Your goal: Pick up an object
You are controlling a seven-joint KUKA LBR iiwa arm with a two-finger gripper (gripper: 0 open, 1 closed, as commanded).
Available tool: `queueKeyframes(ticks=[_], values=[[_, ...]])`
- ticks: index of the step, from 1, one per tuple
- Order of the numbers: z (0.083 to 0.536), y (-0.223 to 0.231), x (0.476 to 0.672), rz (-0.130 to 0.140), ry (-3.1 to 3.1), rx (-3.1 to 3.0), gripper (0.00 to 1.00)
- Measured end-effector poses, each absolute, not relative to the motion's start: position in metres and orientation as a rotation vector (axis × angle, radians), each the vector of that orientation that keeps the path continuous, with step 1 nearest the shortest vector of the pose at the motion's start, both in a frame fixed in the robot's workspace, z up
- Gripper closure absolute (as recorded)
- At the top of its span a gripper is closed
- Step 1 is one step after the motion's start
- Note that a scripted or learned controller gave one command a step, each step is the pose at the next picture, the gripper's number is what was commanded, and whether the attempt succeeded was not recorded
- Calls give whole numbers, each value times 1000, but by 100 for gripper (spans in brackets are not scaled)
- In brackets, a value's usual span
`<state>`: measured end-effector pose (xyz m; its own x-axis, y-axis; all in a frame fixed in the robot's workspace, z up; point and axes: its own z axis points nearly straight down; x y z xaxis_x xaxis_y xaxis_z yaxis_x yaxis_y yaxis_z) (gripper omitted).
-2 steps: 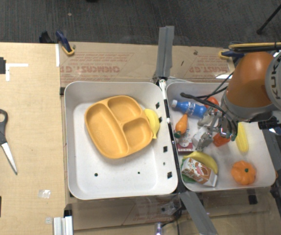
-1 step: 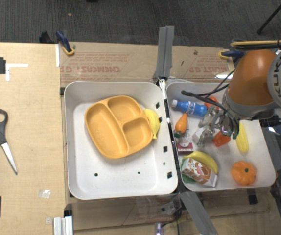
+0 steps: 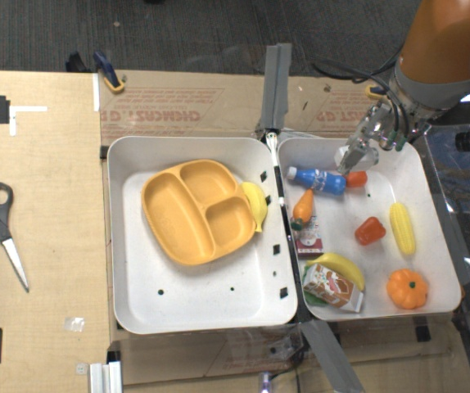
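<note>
Camera view: gripper (image 3: 354, 159) sits at the right bin's (image 3: 428, 178) upper centre, touching the blue bottle (image 3: 318, 180); finger state cannot be determined. Bottle probably light, rigid, slick, prone to rolling; grasp across its midsection.

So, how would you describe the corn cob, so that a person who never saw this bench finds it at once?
Look in the right bin, the one the arm reaches into, near its right wall. The corn cob lies there lengthwise, between the red pepper and that wall, above the small pumpkin. It is pale yellow, straight and bumpy, unlike the smooth curved banana.
</note>
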<state>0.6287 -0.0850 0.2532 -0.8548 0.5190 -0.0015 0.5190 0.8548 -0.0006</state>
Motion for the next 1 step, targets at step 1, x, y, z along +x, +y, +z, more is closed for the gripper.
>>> queueKeyframes(ticks=[1], values=[[191, -4, 583, -2, 2963, 1047, 100]])
